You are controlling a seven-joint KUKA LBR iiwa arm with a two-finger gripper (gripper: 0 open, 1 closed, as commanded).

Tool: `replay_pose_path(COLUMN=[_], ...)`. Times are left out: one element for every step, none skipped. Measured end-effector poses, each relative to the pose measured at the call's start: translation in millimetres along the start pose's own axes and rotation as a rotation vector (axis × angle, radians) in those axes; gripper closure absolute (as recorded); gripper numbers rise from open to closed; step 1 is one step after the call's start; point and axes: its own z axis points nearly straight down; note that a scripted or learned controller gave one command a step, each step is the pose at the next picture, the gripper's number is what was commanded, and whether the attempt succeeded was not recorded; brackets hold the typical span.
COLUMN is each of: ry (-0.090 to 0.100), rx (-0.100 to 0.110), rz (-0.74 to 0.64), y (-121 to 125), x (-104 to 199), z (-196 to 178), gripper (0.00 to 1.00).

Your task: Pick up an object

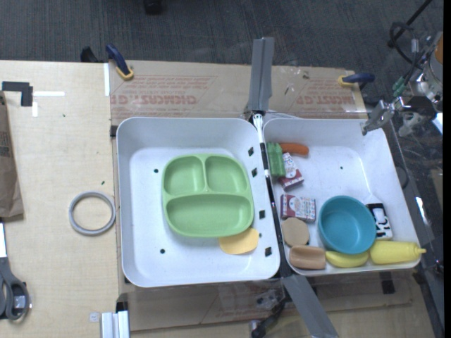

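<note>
Nearest, a tan toy bread roll (307,257) lies in the right white plastic bin (352,145) beside a blue bowl (346,224), well apart from the gripper (405,108), whose opening I cannot tell.

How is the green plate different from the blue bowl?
The green plate lies in the left bin; the blue bowl sits in the right bin. The plate is flat and split into three sections, while the bowl is round, deep and undivided. The plate looks wider than the bowl. The plate has only a yellow piece at its edge; the bowl is crowded by toy foods. Both sit open side up.
</note>
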Motion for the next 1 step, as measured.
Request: replay_pose_path(ry=[0.000], rx=[0.001], rz=[0.030], y=[-25.1], x=[61.0], z=[121.5], gripper=[0.00])
